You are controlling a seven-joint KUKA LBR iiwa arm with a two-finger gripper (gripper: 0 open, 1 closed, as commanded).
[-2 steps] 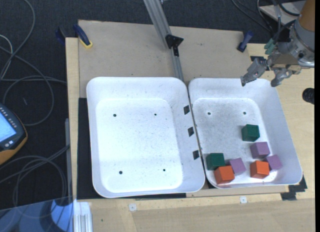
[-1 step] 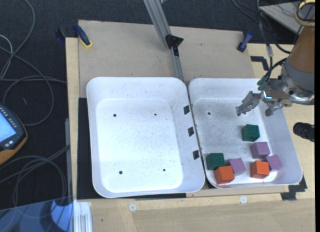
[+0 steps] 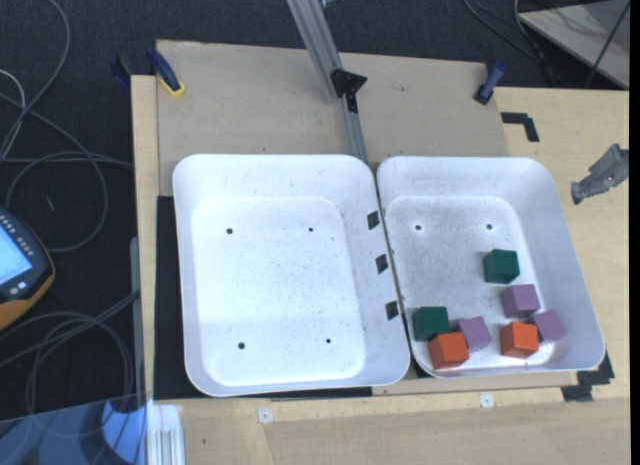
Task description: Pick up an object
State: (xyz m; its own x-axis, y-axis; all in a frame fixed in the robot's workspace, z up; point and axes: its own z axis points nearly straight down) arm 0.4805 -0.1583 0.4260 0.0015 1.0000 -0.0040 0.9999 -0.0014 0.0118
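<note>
The camera looks down on a table (image 3: 300, 83) that carries two shallow white bins side by side. The left bin (image 3: 200, 183) has a bare speckled floor; the right bin (image 3: 540, 188) holds all the blocks, gathered toward its near right corner. A dark green block (image 3: 501, 265) sits by itself, a little farther back than the rest. Nearer the front edge lie a second green block (image 3: 431, 322) with an orange block (image 3: 449, 349) touching it on the near side, a purple block (image 3: 474, 332) just beside those two, another orange block (image 3: 519, 338), a purple block (image 3: 520, 299) just behind it, and a third purple block (image 3: 548, 325) close to the bin's right wall. The hand (image 3: 598, 175) shows at the right edge of the table, outside the right bin and well apart from every block; it is too small and blurred to tell whether it is released or clenched, and nothing is seen in it. By my reading the task is at its start: no block is lifted, and the approach has not yet begun. The next move calls for choosing a target, and the lone green block looks the easiest since it has free space on all sides, then carrying the hand in over the bin wall, lining it up above the block and lowering it. The clustered blocks near the front would likely crowd a grasp.
</note>
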